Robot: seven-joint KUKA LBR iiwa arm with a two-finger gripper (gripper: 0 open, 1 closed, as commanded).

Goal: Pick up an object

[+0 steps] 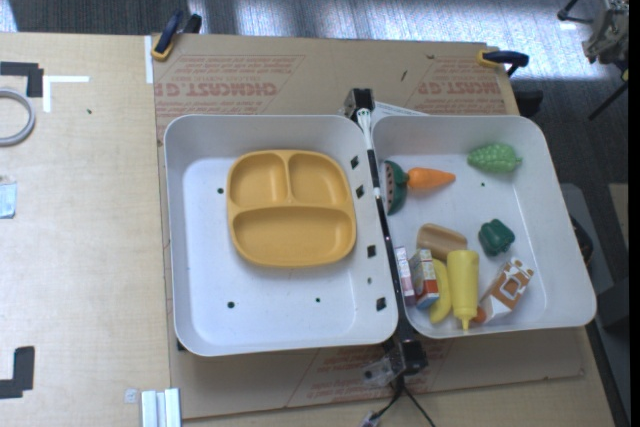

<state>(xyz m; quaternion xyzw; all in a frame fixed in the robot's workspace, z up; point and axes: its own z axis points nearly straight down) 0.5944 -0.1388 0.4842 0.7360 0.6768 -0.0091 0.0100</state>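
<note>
The right bin [560, 245] holds several toy foods. An orange carrot [430, 179] lies near its top, beside a watermelon slice [392, 187] at the left wall. A light green leafy piece [494, 157] sits at the top right and a dark green pepper [496, 236] below it. Lower down are a tan bread roll [441, 239], a yellow mustard bottle [463, 285], a banana [438, 303], a small red and white carton [424, 277] and an orange and white carton [508, 287], packed close together.
The left bin [200, 295] carries a yellow divided plate [291, 208]. Both bins rest on a cardboard sheet [260, 80] held by blue and yellow clamps [176, 28]. Bare wooden bench [80, 235] lies to the left.
</note>
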